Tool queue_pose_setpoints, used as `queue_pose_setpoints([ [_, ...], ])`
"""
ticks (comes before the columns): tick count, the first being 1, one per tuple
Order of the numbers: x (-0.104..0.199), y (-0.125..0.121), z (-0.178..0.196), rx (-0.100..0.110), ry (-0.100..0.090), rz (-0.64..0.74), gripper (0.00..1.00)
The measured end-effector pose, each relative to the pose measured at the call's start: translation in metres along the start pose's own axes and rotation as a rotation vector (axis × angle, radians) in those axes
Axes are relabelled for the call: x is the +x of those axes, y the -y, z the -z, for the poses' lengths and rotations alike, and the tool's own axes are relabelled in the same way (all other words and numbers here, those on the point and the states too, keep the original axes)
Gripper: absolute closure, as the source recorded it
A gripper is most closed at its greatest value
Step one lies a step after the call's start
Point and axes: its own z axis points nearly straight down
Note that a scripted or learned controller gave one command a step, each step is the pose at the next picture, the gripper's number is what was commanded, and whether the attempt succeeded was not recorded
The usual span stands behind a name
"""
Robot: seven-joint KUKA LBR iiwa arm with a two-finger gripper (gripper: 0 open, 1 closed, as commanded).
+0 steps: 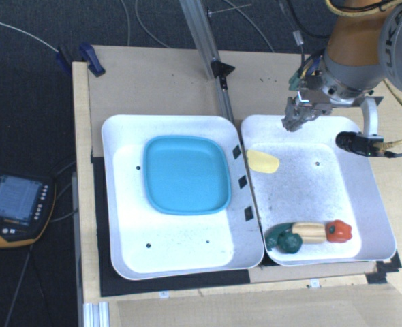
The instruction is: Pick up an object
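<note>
My gripper (pixel 295 121) hangs over the far rim of the right bin (pixel 364 182), with nothing seen between its fingers. A pale yellow lump (pixel 263 161) lies in the right bin near its left wall, below and left of the gripper. Along the right bin's near edge sit a dark green object (pixel 285 240), a tan wooden cylinder (pixel 308 232) and a red piece (pixel 338 231), touching in a row. A light blue square plate (pixel 187 174) lies in the left bin (pixel 122 203).
A slanted metal pole (pixel 204 33) rises from the bench behind the bins, ending between them. A blue clamp (pixel 92 59) sits at the bench's far left corner. A handheld pendant (pixel 13 203) rests on the floor at left.
</note>
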Motion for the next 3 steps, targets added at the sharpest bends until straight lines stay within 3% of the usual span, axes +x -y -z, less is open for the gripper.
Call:
queue_pose_setpoints([
  [3, 0.15, 0.039, -0.018, 0.001, 0.0, 0.001, 1.0],
])
